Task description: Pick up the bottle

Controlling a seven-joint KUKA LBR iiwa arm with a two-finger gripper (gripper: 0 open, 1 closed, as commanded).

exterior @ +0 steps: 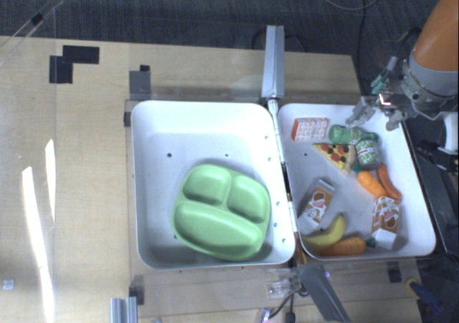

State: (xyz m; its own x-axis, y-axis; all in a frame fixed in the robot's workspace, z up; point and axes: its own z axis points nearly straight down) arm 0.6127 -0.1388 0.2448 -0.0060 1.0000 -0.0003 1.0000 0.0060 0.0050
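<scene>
**Bottle not picked yet**

Tool [374, 108] hangs over right bin's [423, 242] top edge, fingers spread, nothing between them. Green bottle [356, 143] lies in that bin just below tool, beside pizza slice [336, 154] and carrot [371, 184]. Descent, grasp and lift all remain.

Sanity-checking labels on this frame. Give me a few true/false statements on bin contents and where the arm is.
1. The green tray lies in the left bin. True.
2. The banana lies in the left bin. False: it is in the right bin, near the front edge.
3. The pincer sits over the right bin's far edge, near the green bottle. True.
4. The arm reaches in from the left. False: it comes from the right.
5. The pizza slice lies beside the bottle. True.
</scene>
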